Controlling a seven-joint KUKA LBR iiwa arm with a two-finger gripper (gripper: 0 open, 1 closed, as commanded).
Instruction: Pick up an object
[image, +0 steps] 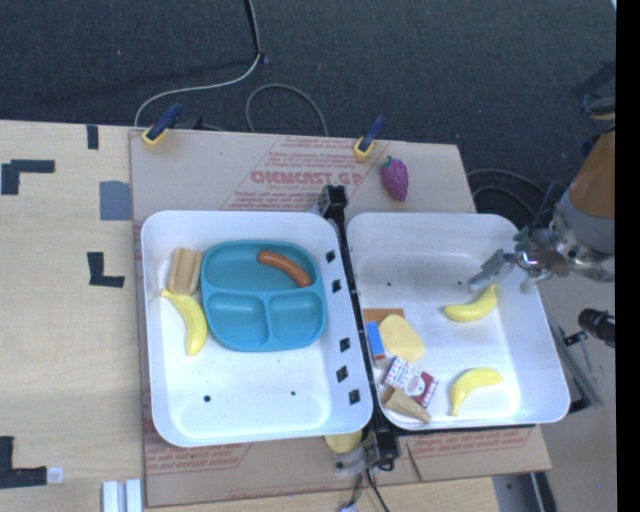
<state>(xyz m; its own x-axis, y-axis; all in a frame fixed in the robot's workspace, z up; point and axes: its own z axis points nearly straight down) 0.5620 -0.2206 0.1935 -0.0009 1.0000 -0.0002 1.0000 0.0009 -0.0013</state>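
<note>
Yellow plastic is my target: past the banana (472, 387) at the right bin's (420, 232) near edge, a second banana (472, 306) lies mid-bin, its long axis running up toward the right. My pincer (508, 266) hangs just beyond its upper tip, fingers spread and holding nothing, I judge.

Hand (508, 268) above banana (472, 306), perhaps touching

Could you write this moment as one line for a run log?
claw: over right white bin | nearest: curved yellow plastic banana | held: nothing seen
</note>
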